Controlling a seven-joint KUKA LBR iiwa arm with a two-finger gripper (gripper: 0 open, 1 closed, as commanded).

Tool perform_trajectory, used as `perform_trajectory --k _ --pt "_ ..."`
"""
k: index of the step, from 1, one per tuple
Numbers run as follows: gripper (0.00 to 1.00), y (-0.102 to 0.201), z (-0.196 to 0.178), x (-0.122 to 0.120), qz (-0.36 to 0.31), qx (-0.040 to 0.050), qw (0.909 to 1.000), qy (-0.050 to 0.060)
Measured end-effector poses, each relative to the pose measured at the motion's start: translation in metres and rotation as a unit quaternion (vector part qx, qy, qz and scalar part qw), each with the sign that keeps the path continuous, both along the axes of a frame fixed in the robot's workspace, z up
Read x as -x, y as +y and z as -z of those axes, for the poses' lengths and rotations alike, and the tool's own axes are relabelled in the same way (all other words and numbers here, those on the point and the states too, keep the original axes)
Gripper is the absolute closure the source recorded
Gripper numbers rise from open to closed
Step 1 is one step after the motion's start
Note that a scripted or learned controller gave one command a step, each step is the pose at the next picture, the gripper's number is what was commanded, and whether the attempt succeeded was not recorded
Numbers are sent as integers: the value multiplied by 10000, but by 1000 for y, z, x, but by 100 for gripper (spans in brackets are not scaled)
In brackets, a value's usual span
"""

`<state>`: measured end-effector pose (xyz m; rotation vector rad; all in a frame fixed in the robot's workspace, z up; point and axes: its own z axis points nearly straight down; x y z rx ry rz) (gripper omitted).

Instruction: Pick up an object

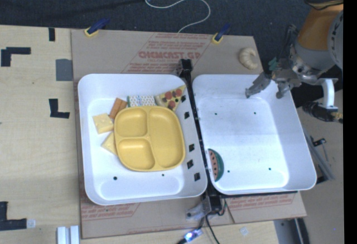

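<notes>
The gripper (269,87) hangs over the upper right corner of the right bin (290,142) with its two fingers spread apart and nothing between them. A watermelon slice (215,163) lies at that bin's lower left edge, well apart from it.

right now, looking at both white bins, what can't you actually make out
- Small flat food pieces in the left white bin: partly under the yellow divided plate, too small to name.
- Watermelon slice piece in the right white bin: its left part is cut off by the bin wall.
- Two-finger gripper: blurred, finger state unreadable.
- Grey arm: cut by the right edge.
</notes>
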<state>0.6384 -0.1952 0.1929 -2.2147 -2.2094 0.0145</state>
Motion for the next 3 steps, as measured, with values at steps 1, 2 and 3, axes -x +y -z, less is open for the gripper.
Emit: perform_trajectory --k 1,2,3 --pt "0 0 -10 -3 -18 14 10000 -71" --pt "0 5 55 -2 -23 12 10000 -43" --pt "0 6 109 -1 -27 18 10000 -57"
